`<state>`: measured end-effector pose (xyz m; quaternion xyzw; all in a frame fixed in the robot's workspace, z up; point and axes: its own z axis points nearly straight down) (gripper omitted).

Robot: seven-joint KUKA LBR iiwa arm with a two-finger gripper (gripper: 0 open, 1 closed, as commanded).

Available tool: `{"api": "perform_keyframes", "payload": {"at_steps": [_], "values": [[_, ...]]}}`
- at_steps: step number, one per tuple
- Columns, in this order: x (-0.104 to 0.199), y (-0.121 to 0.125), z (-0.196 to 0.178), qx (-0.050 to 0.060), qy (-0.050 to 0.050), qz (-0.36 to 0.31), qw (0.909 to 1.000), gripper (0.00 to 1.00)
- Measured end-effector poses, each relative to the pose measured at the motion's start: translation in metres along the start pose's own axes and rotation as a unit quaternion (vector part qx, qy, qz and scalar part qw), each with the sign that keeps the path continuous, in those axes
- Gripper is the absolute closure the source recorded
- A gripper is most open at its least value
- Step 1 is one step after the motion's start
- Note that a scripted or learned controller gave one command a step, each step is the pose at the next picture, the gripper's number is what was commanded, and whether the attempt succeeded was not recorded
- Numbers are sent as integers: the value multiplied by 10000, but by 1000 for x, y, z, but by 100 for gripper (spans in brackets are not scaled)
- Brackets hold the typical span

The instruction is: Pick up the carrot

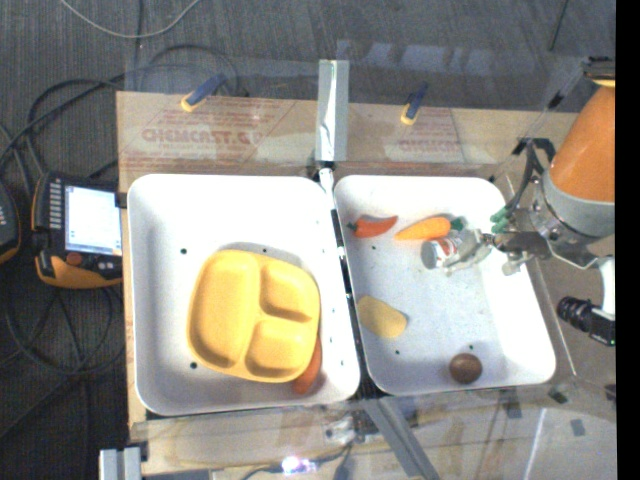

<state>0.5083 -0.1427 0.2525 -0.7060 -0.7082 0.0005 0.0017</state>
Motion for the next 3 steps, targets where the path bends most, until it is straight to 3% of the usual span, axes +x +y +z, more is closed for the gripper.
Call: {"api": "perform_keyframes", "payload": {"at_steps": [1, 2, 3], "values": [[-17, 85, -12, -8, 1, -287, 9996, 0], [-61, 123, 108, -4, -17, -876, 9962, 0], [-46, 156, 142, -95, -63, -1868, 9823, 0]]}}
